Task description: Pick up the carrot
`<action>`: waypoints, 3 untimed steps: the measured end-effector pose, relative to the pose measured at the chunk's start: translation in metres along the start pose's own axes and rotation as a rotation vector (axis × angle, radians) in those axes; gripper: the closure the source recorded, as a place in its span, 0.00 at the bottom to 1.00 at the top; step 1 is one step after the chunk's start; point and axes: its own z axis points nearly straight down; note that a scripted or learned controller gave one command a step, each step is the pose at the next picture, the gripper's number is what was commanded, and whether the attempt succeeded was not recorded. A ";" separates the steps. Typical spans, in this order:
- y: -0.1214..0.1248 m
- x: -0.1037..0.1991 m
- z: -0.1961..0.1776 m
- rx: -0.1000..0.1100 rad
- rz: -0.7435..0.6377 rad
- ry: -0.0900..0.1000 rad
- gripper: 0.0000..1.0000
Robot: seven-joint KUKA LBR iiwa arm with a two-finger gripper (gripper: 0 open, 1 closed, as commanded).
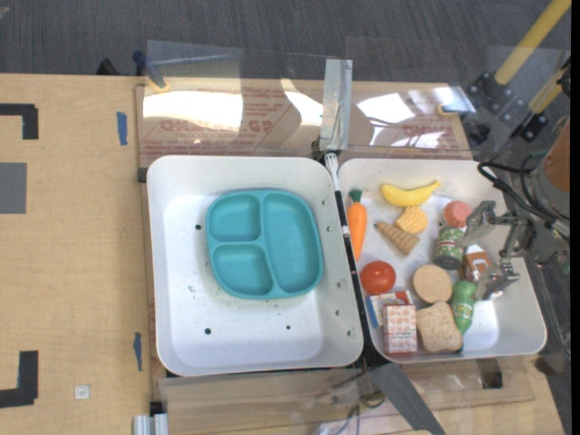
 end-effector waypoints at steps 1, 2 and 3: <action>0.058 -0.050 0.124 -0.001 0.075 -0.006 0.00; 0.046 -0.109 0.146 0.000 0.311 -0.008 0.00; 0.054 -0.145 0.146 0.003 0.413 0.008 0.00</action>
